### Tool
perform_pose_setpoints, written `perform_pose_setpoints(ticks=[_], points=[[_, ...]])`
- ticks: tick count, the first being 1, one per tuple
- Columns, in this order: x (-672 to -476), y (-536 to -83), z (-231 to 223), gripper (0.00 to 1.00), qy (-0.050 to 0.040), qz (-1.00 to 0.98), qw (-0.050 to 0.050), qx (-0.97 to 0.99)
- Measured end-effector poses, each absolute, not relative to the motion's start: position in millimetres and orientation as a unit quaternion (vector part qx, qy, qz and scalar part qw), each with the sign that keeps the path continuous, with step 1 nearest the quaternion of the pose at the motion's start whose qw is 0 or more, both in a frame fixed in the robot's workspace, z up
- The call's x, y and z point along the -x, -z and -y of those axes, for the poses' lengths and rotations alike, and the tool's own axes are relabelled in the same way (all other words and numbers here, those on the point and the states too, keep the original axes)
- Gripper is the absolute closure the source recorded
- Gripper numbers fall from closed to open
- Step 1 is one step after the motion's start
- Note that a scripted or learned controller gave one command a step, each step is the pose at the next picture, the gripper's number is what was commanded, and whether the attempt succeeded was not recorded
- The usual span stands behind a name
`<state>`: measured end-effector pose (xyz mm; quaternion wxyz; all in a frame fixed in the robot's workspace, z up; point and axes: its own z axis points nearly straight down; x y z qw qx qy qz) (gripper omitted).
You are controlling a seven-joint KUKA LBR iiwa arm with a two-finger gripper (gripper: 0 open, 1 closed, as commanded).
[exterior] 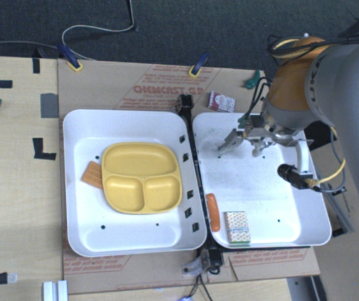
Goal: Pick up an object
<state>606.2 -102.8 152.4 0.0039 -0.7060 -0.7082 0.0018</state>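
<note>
My gripper (242, 146) hangs over the upper middle of the right bin (305, 231). Its two fingers are spread apart and open, with only bare bin floor between them. An orange carrot-like stick (213, 211) lies along the right bin's left wall near the front. Just right of the stick sits a small patterned box (236, 226). Both lie well toward the front of the bin, apart from the gripper. The left bin (79, 231) holds a yellow divided plate (143, 175) with a brown waffle-like piece (92, 174) tucked at its left edge.
A small red and white packet (220, 101) lies on the cardboard behind the right bin. A black clip strip (191, 168) runs between the two bins. The arm's grey body (330, 86) and cables (302, 174) lean over the right bin's right side.
</note>
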Motion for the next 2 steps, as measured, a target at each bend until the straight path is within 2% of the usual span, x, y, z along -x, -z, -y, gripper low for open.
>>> perform_pose_setpoints(ticks=[1, 2], points=[[-523.0, -86, 123, 0.0, -0.0001, 0.707, 0.001, 0.707], [-524.3, -96, 124, 1.0, 0.0004, 0.707, -0.002, 0.707]])
